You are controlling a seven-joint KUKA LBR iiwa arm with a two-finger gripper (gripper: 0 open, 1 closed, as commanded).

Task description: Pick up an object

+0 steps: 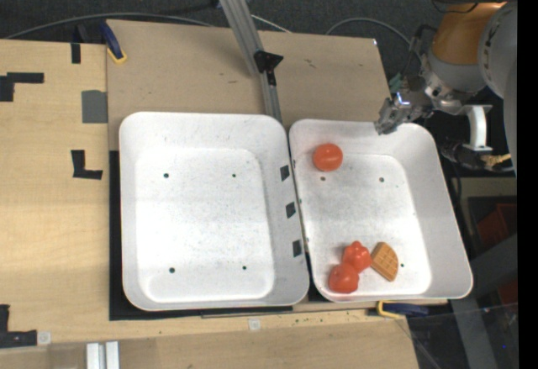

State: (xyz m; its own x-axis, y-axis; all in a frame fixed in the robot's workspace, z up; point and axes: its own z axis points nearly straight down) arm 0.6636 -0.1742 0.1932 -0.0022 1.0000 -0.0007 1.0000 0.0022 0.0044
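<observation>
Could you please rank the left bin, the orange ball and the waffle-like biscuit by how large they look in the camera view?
1. Left bin, by far the largest.
2. Orange ball and biscuit: these look much alike, so I won't rank them.

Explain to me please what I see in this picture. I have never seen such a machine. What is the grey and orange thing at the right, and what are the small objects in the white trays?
The picture comes from one fixed camera above a bench, looking down at a slant. The grey and orange thing is a robot arm reaching in from the right. At its tip is a small gripper, a two-finger claw for picking things up. It sits over the far edge of the right bin, and nothing is seen held in it.

Two shallow white bins lie side by side. The left bin is beside the right one. In the right bin lie an orange-red ball near the far side and, near the front, two red pieces touching each other, with a tan waffle-like piece close beside them.
</observation>
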